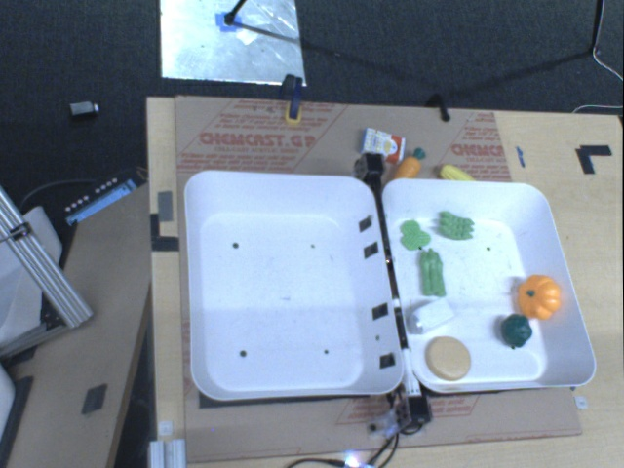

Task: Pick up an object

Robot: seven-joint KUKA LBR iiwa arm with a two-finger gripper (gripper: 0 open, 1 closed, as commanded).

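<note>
Right bin [564, 261] holds everything. Nearest: tan round disc [448, 358] by the near wall, white block [430, 314] just beyond it. Dark green ball [517, 331] right of those, orange pumpkin [539, 296] just past it, close to the right wall. Mid-bin: long green piece [432, 272]. Farther: two green lumps [415, 234] and [454, 225]. Left bin [283, 281] beside it on the worktop [117, 291]. Beyond the bins: carrot [409, 167], yellow piece [454, 174]. Claw state: can't tell.
</note>
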